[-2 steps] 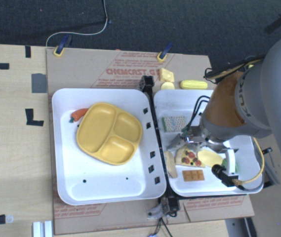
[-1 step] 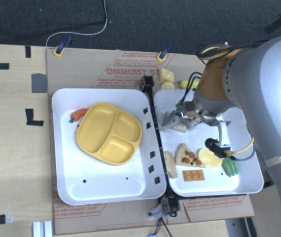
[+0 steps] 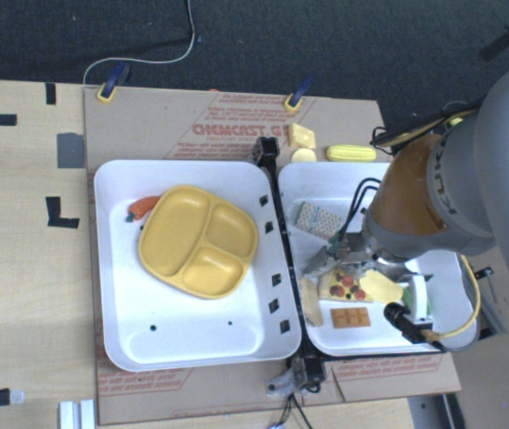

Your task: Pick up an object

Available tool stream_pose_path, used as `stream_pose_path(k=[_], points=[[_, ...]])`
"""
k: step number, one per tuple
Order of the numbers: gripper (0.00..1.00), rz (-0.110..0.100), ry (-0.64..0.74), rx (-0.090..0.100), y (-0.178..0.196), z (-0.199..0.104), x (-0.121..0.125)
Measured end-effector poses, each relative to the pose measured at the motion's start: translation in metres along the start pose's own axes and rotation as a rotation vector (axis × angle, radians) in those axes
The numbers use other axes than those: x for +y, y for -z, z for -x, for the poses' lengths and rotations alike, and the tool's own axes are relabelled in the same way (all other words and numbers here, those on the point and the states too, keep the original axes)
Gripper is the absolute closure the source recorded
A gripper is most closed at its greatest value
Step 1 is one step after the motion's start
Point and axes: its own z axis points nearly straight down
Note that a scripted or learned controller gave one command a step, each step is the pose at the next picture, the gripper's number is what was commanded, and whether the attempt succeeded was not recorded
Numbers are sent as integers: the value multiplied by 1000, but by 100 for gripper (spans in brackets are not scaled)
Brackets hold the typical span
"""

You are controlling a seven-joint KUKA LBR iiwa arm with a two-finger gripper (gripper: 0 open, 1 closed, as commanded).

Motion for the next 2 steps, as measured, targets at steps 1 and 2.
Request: stream_pose_path(k=[1,2], points=[[0,8,3,-4,31,54,89],[0,-10,4,5,6,-5,22]])
